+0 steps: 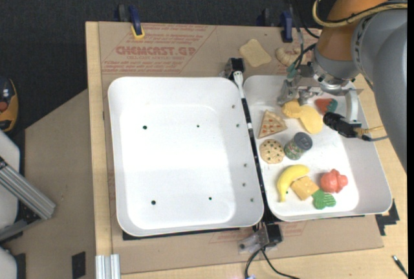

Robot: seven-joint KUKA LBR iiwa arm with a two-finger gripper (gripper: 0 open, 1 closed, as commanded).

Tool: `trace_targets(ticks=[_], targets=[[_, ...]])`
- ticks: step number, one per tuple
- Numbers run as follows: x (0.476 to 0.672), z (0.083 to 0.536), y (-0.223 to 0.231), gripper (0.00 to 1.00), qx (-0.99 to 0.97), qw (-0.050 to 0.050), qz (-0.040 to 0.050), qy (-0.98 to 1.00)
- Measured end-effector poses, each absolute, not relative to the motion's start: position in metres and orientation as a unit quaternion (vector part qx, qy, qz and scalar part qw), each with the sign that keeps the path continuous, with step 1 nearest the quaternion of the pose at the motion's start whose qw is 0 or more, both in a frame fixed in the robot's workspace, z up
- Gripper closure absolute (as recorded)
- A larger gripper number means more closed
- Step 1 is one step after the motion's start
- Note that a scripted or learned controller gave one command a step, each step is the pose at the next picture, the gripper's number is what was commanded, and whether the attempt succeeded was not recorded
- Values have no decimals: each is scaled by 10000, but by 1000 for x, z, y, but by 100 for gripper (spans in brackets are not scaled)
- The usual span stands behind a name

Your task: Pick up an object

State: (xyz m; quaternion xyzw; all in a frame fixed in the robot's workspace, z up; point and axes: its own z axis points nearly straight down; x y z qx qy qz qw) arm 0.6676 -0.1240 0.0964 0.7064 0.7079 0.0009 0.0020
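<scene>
My claw is down in the right bin, at its far end, just over a yellow piece; how far it is spread, I cannot tell. Nearer lie a pizza slice, a cookie, a banana and a red strawberry.

Cookie, can, banana in right bin, beside left bin; pizza slice behind cookie.
</scene>
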Motion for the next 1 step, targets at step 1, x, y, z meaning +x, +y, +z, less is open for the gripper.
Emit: trace_targets(ticks=[1], targets=[[669,192,-44,100,7044,31,39,7098]])
